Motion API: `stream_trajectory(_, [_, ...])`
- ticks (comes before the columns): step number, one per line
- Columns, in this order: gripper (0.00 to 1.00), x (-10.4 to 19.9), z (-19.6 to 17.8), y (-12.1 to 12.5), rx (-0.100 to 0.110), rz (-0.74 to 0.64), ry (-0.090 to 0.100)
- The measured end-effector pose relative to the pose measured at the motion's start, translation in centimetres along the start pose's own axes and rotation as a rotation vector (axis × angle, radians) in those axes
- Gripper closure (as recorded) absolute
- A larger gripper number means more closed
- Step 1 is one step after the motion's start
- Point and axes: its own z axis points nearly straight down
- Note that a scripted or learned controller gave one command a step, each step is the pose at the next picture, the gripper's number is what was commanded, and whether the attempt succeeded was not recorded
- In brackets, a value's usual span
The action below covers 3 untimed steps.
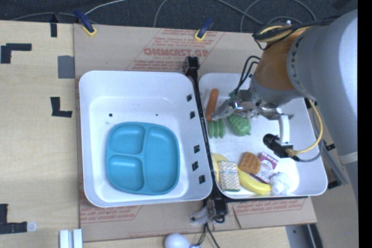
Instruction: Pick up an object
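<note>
My gripper hangs low in the right bin, reaching left from the grey arm with the orange band. Its metal fingers sit just above a green leafy toy and next to a green ridged piece. An orange carrot-like stick lies along the bin's left wall, just left of the fingers. Nothing is seen between the fingers. Near the front of the bin lie a banana, a brown waffle-like piece, a wrapped packet and a pink-and-white item.
The left bin holds a blue divided plate. A black divider with clips runs between the bins. Black cable loops hang off the wrist over the right bin. Cardboard underlies both bins.
</note>
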Motion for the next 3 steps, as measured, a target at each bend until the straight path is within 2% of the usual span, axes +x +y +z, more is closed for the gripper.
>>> stream_trajectory(1, [0.00,-0.4,0.9,3.8,0.048,0.004,0.006])
stream_trajectory(2, [0.00,-1.2,0.7,1.2,0.020,-0.003,0.005])
stream_trajectory(3, [0.00,-0.6,0.6,-0.4,0.018,-0.003,0.004])
